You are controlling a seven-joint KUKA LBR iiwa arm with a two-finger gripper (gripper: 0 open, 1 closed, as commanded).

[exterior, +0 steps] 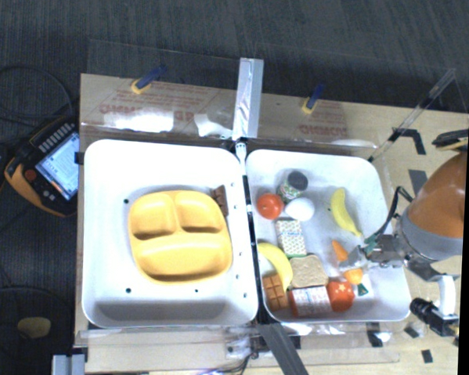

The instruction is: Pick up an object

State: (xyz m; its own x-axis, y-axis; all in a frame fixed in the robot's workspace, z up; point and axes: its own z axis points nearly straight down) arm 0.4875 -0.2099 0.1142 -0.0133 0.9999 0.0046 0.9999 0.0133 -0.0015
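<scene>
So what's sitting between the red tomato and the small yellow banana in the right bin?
In the camera view, a white egg-shaped toy lies between the round red tomato and the small yellow banana, close beside the tomato; bare white bin floor separates it from the banana.

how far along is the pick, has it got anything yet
Done: the arm has reached over the right bin, with the gripper low at its right side, near the small carrot and the orange piece. In hand: nothing shows between the fingers. Left: close on an item and lift it; the banana, tomato and the rest lie in the bin.
</scene>
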